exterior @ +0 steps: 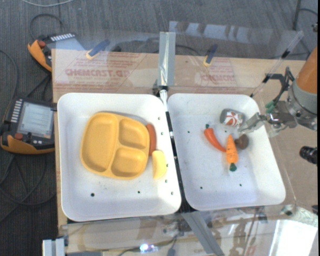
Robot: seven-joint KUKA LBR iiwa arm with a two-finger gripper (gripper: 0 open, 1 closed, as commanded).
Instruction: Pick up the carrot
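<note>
Right bin (266,188): carrot (231,150) looks light, rigid, slick; grab mid-body. Claw (254,122) just beside it, state unclear.

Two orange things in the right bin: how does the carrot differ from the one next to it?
The carrot is straight, orange, and ends in a green top toward the bin's near side; the chili is curved, redder, with its green stem at the far end. The carrot lies nearly lengthwise down the bin; the chili lies slanted to its left. The carrot looks thicker. Both are small, tapered and lie flat in the right bin.
</note>
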